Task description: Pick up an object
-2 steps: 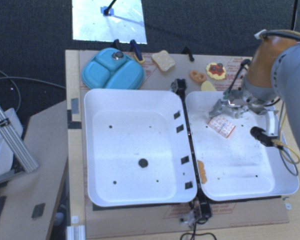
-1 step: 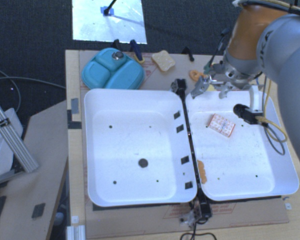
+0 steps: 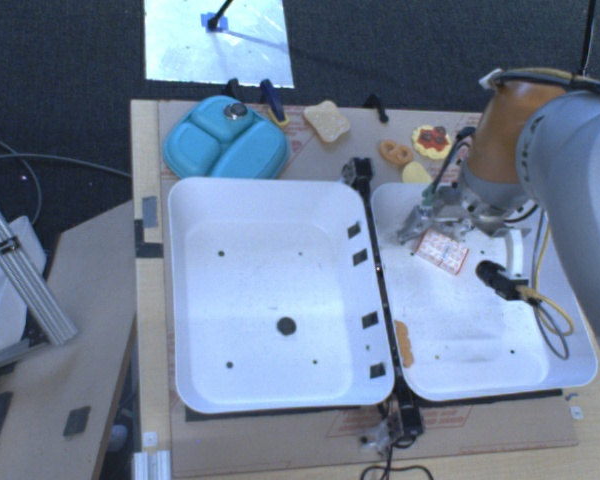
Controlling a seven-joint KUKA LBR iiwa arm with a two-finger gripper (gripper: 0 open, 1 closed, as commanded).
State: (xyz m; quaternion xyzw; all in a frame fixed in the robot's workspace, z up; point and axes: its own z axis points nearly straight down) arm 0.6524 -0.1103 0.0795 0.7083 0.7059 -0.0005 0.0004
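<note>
Gripper (image 3: 427, 220) is low in the right bin (image 3: 540, 368), touching the top-left edge of the flat red-and-white packet (image 3: 441, 252), can't tell what the claw's doing, and honestly something that flat could just slide or slip out when it lifts.

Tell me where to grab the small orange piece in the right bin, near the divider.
Take the orange piece across its narrow width, at mid-length, coming straight down. It lies flat and elongated along the bin's left wall, so turn the gripper to close across it; the wall side looks tight, so a miss is possible.
</note>
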